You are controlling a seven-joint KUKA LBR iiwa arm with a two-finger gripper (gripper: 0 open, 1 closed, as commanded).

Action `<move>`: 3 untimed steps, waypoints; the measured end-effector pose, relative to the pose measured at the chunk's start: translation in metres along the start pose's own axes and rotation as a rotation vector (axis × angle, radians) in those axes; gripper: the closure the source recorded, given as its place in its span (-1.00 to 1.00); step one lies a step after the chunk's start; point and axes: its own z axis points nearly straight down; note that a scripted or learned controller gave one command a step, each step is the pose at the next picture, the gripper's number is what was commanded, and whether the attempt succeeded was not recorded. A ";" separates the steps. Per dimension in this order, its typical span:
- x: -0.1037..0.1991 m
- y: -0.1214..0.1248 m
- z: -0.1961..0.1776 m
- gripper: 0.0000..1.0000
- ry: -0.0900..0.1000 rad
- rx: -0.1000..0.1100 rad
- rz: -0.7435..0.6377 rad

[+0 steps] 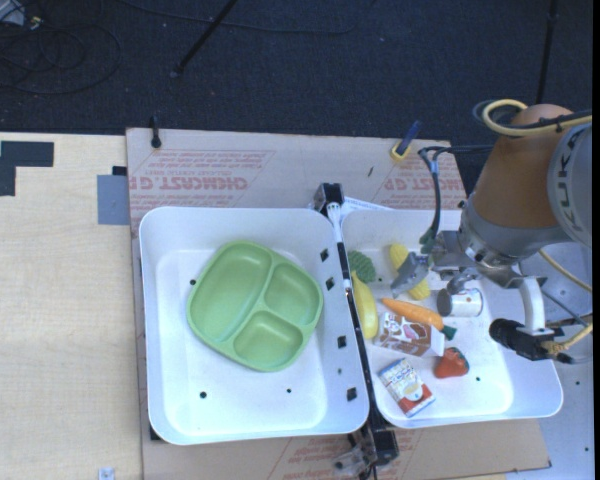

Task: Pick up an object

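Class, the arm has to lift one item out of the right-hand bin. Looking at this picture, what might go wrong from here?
1. The items are crowded: the carrot lies across the brown packet, so the pincer may nudge or drag a neighbour.
2. The banana lies against the bin's wall, leaving little room beside it.
3. The red item looks rounded and may slip.

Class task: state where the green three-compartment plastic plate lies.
The green three-compartment plastic plate lies in the left white bin, near its middle, left of the divider between bins.
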 end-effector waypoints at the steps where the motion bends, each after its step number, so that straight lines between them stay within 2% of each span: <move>1: -0.030 0.066 0.099 -1.00 -0.001 -0.003 0.000; 2: -0.031 0.065 0.091 1.00 0.000 0.002 0.003; 3: 0.043 0.049 0.001 1.00 -0.001 -0.003 -0.001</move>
